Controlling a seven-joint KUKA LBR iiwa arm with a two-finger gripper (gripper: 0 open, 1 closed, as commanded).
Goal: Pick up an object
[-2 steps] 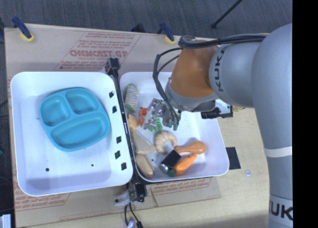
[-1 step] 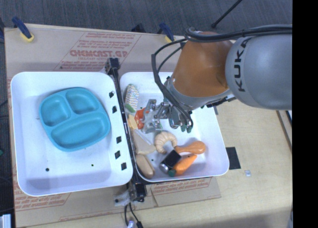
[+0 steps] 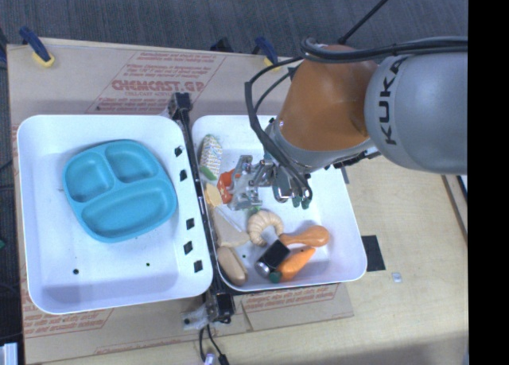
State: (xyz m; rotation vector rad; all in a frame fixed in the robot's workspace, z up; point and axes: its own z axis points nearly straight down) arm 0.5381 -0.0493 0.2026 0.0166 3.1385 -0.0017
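Over the right bin point(image 3: 350, 232), the gripper point(image 3: 274, 182) hangs low above the heap of toy food, its metal fingers point(image 3: 301, 192) pointing down toward the bin's middle. Whether they are apart or closed I cannot tell; glare and clutter blur their tips, and nothing can be seen clamped between them.

Candidates lie just at five to six o'clock of the gripper: a pale croissant point(image 3: 262, 224), an orange carrot-like piece point(image 3: 306, 236), and a black block point(image 3: 273, 256) resting against a second orange piece point(image 3: 296, 262). At nine o'clock sit a red item point(image 3: 226, 183) and a ribbed corn cob point(image 3: 211, 153).

To do this well, I judge the arm should pick one piece standing clear of its neighbours, likely the croissant, centre over it, and descend straight so both sides are caught.

The wrist's orange band point(image 3: 326, 109) and grey body hide the bin's upper right corner. At nine o'clock across the divider, a blue divided plate point(image 3: 119, 188) lies in the left bin point(image 3: 40, 276).
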